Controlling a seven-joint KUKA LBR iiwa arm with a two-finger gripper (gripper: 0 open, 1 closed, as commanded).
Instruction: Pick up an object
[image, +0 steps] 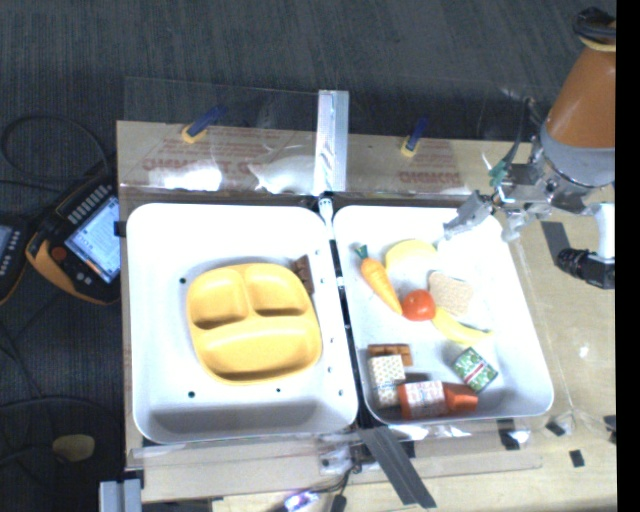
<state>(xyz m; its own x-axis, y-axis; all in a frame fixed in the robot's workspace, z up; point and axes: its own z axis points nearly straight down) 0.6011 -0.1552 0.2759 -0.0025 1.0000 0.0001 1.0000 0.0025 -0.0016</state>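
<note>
Gripper: the two-finger gripper (470, 218) hangs over the far right corner of the right bin (530, 330), at the end of the grey arm with its orange band (588, 85); nothing sits between its fingers, and how wide they stand is too small and blurred to tell
Step in hand: judged an approach, with no object lifted yet
Things to pick: all lie in the right bin; a pale yellow round piece (408, 254) lies nearest the gripper, just inside the far edge
Middle of the right bin: an orange carrot (378, 281) slants along the left wall, a red tomato (418, 305) touches a tan cracker-like slab (452, 292), and a yellow banana-like piece (462, 328) lies just beyond them toward the near edge
Near edge of the right bin: a brown and white small box (386, 367), a red bottle (432, 398) lying on its side, and a green carton (473, 369)
Left bin: a yellow divided tray (253, 320) lies in the left bin (150, 300)
Next move: judged to call for lowering over one separate piece; the tomato and cracker touch, so they could be nudged together
Writing: labels on the bottle, box and carton are too small to read; faint red print on the clear sheet (180, 158) along the bench's far edge is also unreadable
</note>
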